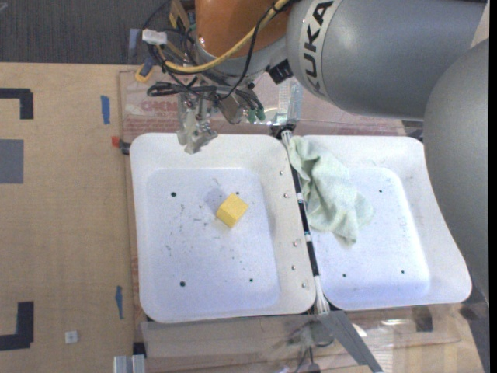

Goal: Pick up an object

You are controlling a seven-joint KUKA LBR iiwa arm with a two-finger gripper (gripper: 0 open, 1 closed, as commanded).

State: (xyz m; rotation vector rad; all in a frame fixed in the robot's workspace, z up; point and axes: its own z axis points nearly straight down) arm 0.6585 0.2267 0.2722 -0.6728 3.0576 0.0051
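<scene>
A small yellow block (pixel 231 210) lies near the middle of the left bin (pixel 155 286). A pale green cloth (pixel 330 193) is crumpled in the right bin (pixel 411 278), draped against the divider between the bins. My gripper (pixel 196 134) hangs over the far rim of the left bin, above and to the left of the yellow block and well apart from it. Nothing shows between its tips.
The grey arm and its orange band (pixel 233 14) fill the upper right of the view, with cables around the wrist. The bins sit on a wooden bench (pixel 62 208) with blue tape marks (pixel 105 109) to the left.
</scene>
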